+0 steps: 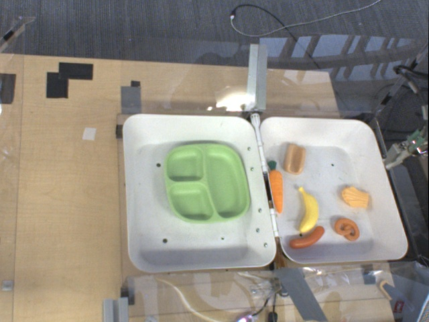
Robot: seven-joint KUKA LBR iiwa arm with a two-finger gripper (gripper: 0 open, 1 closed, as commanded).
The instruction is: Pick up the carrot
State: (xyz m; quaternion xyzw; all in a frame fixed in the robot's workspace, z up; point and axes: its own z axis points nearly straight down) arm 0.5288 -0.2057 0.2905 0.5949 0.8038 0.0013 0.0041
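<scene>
Camera view: carrot (275,189) lies against right bin's (375,139) left wall; claw's state unclear.

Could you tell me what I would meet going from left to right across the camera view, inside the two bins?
Green tray → carrot → bread → banana → pretzel → chip.

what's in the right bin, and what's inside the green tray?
The right bin holds the carrot against its left wall, a bread piece, banana, sausage, pretzel and an orange pastry. The green tray has three bare compartments. Nothing overlaps or hides anything.
</scene>
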